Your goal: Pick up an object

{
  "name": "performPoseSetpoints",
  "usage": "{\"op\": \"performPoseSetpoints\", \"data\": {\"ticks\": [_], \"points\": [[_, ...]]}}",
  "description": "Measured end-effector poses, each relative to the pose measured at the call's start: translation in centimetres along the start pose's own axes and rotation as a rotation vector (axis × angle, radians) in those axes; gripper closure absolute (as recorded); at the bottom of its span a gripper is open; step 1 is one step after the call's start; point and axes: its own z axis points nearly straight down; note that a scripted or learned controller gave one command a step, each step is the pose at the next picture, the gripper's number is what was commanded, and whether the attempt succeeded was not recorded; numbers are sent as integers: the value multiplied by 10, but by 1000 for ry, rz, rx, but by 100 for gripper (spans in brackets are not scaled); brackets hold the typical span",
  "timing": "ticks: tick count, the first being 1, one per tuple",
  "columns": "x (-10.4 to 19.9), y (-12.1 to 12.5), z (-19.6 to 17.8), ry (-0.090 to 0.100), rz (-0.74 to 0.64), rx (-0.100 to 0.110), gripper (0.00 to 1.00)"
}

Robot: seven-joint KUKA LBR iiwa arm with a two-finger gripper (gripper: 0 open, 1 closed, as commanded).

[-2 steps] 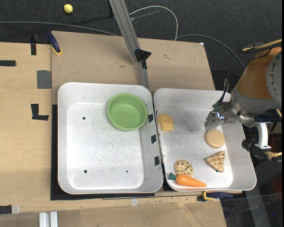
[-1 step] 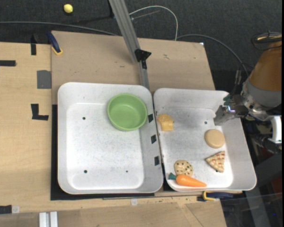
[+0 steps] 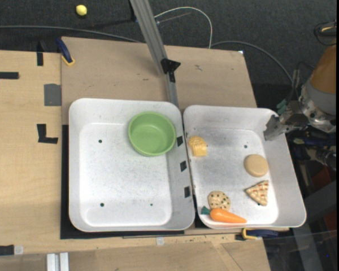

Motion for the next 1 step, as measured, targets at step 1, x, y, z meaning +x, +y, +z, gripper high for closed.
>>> {"op": "performPoseSetpoints", "data": {"ticks": [1], "points": [[42,14,4,3,-4,5,100]]}}
